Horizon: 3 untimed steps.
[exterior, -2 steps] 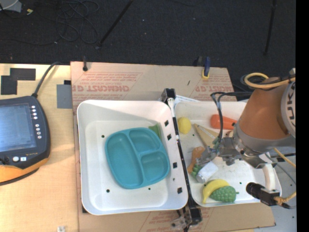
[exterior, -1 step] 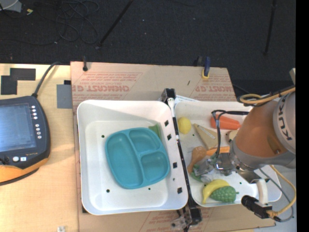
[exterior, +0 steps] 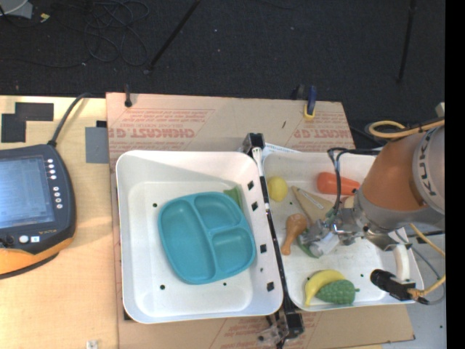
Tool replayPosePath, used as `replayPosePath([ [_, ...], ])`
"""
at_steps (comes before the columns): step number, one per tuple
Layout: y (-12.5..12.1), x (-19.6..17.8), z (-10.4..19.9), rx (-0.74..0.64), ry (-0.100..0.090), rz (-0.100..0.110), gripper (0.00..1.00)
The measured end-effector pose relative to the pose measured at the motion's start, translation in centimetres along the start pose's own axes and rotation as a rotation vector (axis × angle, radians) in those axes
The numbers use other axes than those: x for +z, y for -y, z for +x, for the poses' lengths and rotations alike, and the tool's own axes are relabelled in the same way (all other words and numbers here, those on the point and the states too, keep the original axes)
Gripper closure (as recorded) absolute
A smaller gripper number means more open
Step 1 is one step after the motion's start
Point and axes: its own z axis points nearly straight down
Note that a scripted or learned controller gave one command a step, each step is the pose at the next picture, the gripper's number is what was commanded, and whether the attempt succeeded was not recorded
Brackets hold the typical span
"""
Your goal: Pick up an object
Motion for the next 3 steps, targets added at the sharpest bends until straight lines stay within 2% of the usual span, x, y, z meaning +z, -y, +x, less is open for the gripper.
replayPosePath([
  [1,4.5,0.8,5.9,0.001,0.004,0.008,0.0],
  [2,4.4,-0.2,5.5,0.009,0.005,0.01,1.0],
  [3,4.4,-1.1,5.4,0.012,0.004,0.012,1.0],
])
